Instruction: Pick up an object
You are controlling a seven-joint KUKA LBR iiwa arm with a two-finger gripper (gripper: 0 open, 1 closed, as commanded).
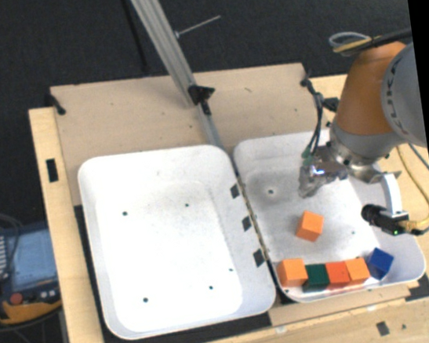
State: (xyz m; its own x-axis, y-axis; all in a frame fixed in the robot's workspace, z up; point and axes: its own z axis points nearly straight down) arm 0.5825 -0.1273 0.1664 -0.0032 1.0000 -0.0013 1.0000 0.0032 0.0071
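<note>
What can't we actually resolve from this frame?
- gripper: finger state unreadable in the camera view; small, blurred, partly under the wrist.
- Right bin: floor beneath the arm is covered by it.
- green block: wedged in the row along the near wall between orange blocks; only its top shows.
- blue block: tilted at the corner; whether it leans on the wall is unclear.
- lone orange block: contact faces too small to judge.

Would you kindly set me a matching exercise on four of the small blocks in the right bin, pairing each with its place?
Things:
1. lone orange cube
2. dark green cube
3. blue cube
4. orange cube by the bin divider

Places:
A. right end of the bottom row
B. left end of the bottom row
C. alone, mid-bin
D. second from left in the row

Pairs: 1-C, 2-D, 3-A, 4-B
</note>
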